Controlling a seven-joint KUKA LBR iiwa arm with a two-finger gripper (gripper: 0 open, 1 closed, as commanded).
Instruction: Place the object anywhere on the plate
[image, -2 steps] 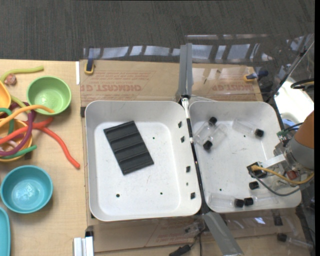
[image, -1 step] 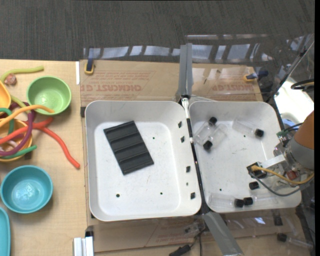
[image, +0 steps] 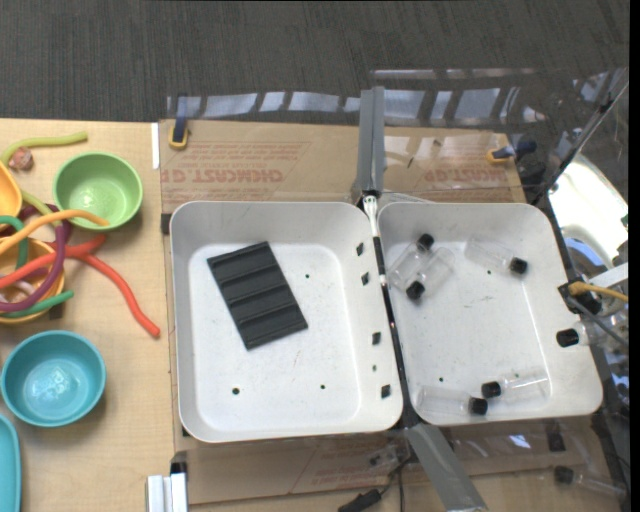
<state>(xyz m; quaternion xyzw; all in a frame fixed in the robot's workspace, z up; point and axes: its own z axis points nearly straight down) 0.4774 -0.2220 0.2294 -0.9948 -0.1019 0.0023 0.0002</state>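
A black ribbed rectangular plate (image: 257, 295) lies flat and slightly turned in the left white bin (image: 200, 400). The right white bin (image: 540, 400) holds several small clear vials with black caps. Two lie together near its upper left (image: 418, 268), one sits at the upper right (image: 500, 257), and two rest by the front edge (image: 505, 387). Nothing rests on the plate.
A metal divider (image: 372, 150) runs between the bins, which sit on cardboard (image: 260, 165). On the wooden table to the left stand a green bowl (image: 97, 190) and a teal bowl (image: 52, 378), beside coloured rubbery strands (image: 120, 285). Cables and hardware (image: 595, 290) crowd the right edge.
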